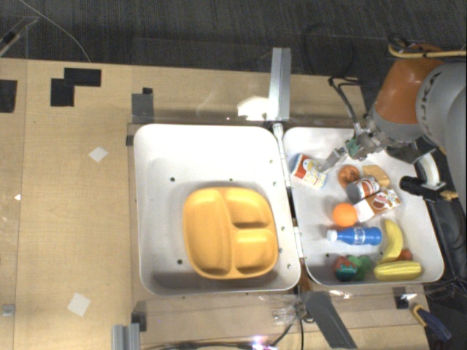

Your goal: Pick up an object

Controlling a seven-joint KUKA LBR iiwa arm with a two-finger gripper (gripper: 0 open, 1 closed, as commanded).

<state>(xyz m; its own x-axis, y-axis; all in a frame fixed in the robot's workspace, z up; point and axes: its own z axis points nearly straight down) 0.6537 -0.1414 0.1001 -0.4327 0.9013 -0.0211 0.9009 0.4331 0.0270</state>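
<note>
While our claw [349, 152] hangs over the right bin [314, 265], its opening impossible to tell, we risk nudging the small carton [307, 171] aside instead of gripping it.

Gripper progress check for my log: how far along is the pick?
Done: the gripper has reached the upper part of the right bin. In hand: nothing visibly held. Left: taking an object; the orange, bottle and banana lie in the bin.
</note>
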